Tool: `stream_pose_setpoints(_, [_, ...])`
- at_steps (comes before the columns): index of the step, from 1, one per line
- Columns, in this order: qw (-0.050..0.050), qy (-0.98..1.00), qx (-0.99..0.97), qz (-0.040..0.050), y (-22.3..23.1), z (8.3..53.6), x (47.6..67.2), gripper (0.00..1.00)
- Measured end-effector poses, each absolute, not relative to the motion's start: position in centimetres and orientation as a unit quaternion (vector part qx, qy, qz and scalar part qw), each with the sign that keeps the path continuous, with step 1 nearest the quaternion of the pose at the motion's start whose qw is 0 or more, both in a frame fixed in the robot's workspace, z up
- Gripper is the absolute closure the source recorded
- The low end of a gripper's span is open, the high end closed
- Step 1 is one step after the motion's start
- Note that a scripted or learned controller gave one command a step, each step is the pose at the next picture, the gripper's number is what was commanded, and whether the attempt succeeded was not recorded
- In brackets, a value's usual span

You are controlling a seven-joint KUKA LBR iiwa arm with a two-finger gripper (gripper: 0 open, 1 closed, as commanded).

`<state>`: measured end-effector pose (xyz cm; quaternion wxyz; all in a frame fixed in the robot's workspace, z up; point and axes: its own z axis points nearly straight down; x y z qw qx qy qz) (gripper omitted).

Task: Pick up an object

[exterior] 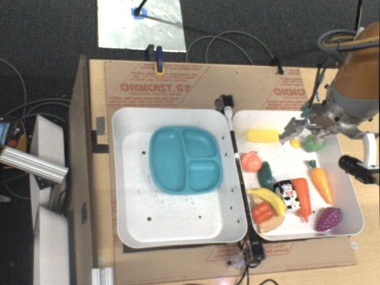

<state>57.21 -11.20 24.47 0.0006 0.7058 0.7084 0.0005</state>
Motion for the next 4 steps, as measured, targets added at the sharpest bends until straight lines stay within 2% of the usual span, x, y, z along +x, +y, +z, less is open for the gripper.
stream_pose_setpoints(1, [-0.004,0.705,0.709,-0.004,-18.6,10.5,55.2,0.0])
stream_pose_setpoints(2, [-0.002,0.708,0.707,-0.0002,-13.7,8.3,50.3,0.0])
stream_pose_setpoints(3, [0.003,0.707,0.708,0.0003,-19.7,10.8,51.2,0.0])
stream_pose_setpoints(4, [-0.001,0.709,0.706,0.0004,-15.4,8.3,48.6,0.0])
